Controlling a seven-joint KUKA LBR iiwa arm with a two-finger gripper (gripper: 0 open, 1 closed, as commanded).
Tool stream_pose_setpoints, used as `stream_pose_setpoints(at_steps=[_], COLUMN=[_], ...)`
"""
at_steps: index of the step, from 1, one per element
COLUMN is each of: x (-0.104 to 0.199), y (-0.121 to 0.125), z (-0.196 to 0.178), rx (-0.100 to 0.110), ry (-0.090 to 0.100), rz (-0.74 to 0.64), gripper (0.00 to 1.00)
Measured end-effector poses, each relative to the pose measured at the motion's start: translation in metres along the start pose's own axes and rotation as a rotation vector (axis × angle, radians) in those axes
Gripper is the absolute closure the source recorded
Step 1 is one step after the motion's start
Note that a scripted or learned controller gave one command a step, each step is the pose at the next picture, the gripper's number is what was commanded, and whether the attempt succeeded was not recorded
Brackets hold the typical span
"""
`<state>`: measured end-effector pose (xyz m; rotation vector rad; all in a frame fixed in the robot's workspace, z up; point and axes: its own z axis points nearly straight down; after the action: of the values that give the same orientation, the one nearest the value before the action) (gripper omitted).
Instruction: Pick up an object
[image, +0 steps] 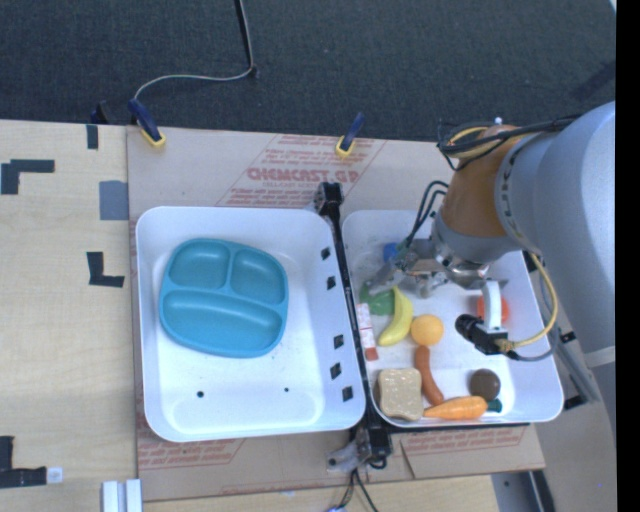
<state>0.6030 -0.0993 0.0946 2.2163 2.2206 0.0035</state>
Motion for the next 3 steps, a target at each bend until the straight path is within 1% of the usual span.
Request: stream_pose_setpoints(at_steps=[1, 2, 3], x=[-0.014, -0.074, -0.073], y=[-0.021, -0.119, -0.117], z=[0.008, 0.009, -0.001], rx=[-0.002, 0.003, 0.000], ry=[0.000, -0.003, -0.002], rz=[0.000, 0.006, 0.004], gripper=[0.00, 0.00, 1.00])
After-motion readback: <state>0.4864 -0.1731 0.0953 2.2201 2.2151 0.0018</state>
